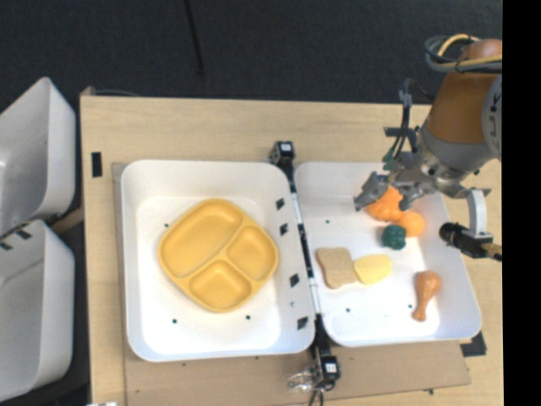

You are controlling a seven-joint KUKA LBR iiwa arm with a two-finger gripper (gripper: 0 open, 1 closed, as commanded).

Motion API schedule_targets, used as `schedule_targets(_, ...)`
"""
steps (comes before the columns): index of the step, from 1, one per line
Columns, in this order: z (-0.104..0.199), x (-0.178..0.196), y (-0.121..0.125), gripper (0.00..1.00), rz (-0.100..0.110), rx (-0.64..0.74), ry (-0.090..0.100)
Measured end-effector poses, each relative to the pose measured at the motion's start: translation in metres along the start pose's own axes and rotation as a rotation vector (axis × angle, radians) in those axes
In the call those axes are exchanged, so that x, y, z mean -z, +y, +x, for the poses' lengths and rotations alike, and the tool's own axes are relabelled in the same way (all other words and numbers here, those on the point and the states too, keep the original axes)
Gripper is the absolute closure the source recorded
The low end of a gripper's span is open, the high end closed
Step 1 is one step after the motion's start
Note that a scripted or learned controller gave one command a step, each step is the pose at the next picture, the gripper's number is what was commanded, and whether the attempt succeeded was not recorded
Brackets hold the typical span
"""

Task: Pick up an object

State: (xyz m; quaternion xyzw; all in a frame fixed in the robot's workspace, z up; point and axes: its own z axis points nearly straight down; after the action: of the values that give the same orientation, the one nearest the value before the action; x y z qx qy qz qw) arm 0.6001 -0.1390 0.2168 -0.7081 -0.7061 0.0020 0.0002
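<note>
Since the grey two-finger gripper (391, 194) sits right over it, the likely target is the orange plastic toy piece (388, 207) at the back of the right white bin (338, 311). Fingers look spread, one dark tip on each side of the piece, but whether they actually pinch it I cannot tell. The piece is lumpy, with no clear long axis or pointing direction visible; the fingers cover part of it. Touching it on the right is a rounder orange toy ball (412, 223), and just below that a small dark green toy chunk (394, 238); the tight cluster probably makes a clean grab harder. Further toward the front lie a tan toy bread slice (336, 267) and a pale yellow oval toy (373, 269), touching each other. A brown-orange toy drumstick (425, 293) lies well apart, long axis near vertical in frame, fat end up. The left white bin (144, 328) holds a yellow three-compartment plastic plate (218, 254), tilted diagonally, nothing on it.
</note>
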Motion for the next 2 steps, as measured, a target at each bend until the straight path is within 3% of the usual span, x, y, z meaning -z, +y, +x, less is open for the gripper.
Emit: schedule_targets(2,0.001,-0.089,-0.012,0.00,-0.001,-0.001,0.000)
